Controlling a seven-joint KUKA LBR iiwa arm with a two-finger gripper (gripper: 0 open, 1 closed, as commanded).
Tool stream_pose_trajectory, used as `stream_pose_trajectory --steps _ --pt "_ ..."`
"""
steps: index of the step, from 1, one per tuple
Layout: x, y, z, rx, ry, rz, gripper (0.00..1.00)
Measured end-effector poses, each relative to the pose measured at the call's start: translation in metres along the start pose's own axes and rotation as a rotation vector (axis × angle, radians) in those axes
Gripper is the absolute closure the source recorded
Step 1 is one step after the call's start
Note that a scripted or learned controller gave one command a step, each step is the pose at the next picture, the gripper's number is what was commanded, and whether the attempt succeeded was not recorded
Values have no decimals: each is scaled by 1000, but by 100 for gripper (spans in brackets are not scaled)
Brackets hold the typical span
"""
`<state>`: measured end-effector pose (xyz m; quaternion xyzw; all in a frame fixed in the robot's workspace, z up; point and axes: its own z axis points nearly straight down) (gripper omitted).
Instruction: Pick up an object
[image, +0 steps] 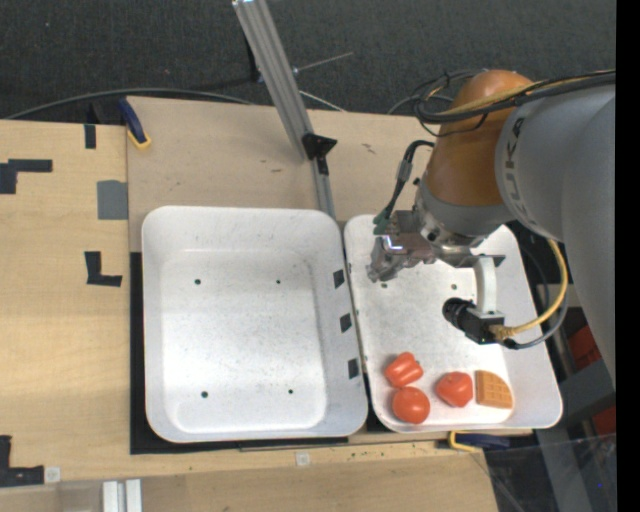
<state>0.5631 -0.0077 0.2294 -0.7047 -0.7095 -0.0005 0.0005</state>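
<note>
From where I'm standing, the gripper (384, 262) is a blurry metal lump low over the upper left corner of the right bin (535, 405), and honestly I can't tell whether it's spread or pinched. Nothing visible in it either way.

Working outward: bare white bin floor under and around it, then the grey wrist and that orange band above, with a black cable looping down the right side.

The stuff worth grabbing is well apart from it, bunched along the near edge of the same bin: a red pepper-looking piece (402, 369), a red tomato-ish ball (410, 404) just below and touching it, another red piece (454, 388) and a little waffle square (493, 390) right beside that.

So my worry: if it drops where it hovers now, it grabs air or thumps the bin floor. And if it heads for the cluster, those pieces sit so tight together and close to the rim that a finger could land on one and shove the rest, or clip the wall.

The left bin (160, 330) isn't in play.
</note>
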Motion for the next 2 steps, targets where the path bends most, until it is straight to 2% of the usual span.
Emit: stream_pose_trajectory --steps 1,2 --pt "50 16 10 1 -1 1 100" --pt "105 25 -2 0 1 -1 100"
